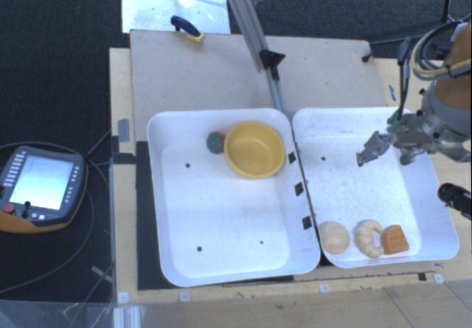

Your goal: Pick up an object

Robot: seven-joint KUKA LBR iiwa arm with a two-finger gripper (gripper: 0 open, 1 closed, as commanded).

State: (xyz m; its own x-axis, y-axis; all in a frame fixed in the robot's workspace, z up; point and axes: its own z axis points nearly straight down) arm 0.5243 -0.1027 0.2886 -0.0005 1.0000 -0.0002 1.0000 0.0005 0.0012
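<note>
Three small items, a pale ball (333, 236), croissant (369, 237) and orange block (395, 239), sit along the right bin's (346, 194) near edge, well below the gripper (375, 148) hovering mid-bin, grip state unclear

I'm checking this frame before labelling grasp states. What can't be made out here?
- Tool: small and dark over the right bin; finger spacing unreadable in the camera view.
- Arm: cut off by the right edge.
- Green object: partly hidden behind the yellow bowl; its shape is unclear.
- Orange block: too small to identify.
</note>
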